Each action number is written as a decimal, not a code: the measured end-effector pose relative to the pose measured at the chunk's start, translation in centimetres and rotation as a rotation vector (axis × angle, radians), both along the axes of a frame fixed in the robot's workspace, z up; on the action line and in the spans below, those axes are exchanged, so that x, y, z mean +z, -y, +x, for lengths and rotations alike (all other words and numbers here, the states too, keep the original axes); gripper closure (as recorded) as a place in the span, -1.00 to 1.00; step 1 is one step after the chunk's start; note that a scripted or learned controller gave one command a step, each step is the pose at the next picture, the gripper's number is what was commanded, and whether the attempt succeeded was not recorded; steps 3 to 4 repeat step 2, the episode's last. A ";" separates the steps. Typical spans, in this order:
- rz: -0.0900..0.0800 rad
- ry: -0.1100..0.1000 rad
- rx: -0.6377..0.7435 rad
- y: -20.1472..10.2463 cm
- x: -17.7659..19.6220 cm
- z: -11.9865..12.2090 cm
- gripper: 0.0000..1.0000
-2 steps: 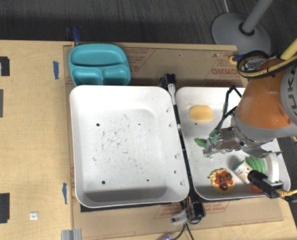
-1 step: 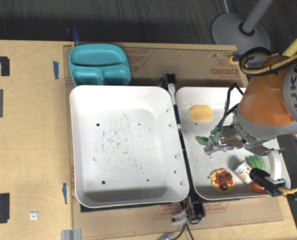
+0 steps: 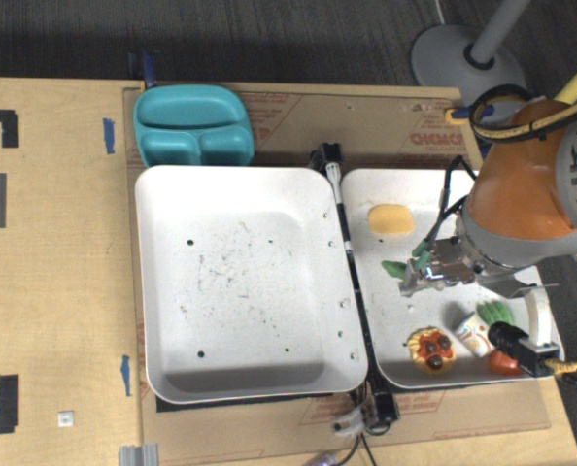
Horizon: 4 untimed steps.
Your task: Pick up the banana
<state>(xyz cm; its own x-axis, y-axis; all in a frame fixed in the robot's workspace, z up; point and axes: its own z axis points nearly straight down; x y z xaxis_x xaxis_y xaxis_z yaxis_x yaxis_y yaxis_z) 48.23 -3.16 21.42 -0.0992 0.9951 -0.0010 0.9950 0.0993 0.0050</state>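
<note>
A rounded yellow piece (image 3: 390,219) lies in the upper part of the right bin (image 3: 366,289); it is the one plain yellow thing here, and I cannot tell whether it is the banana. My gripper (image 3: 417,278) hangs low over the middle of that bin, a short way below and to the right of the yellow piece and apart from it. A small green item (image 3: 395,268) lies right at the gripper's tip, partly hidden by it. The orange-banded arm covers the bin's right side.
A toy pizza slice (image 3: 430,349) lies near the right bin's front wall, with a white and red item (image 3: 471,336), a green piece (image 3: 493,311) and a red piece (image 3: 502,363) beside it. The left bin (image 3: 152,260) adjoins. A teal tray (image 3: 192,124) stands behind it.
</note>
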 end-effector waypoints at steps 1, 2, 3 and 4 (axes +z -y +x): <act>-0.001 0.002 0.001 0.0 1.0 0.1 1.00; 0.001 -0.007 -0.023 -3.8 -3.0 -0.3 1.00; 0.001 -0.007 -0.023 -3.8 -3.0 -0.3 1.00; 0.001 -0.007 -0.023 -3.8 -3.0 -0.3 1.00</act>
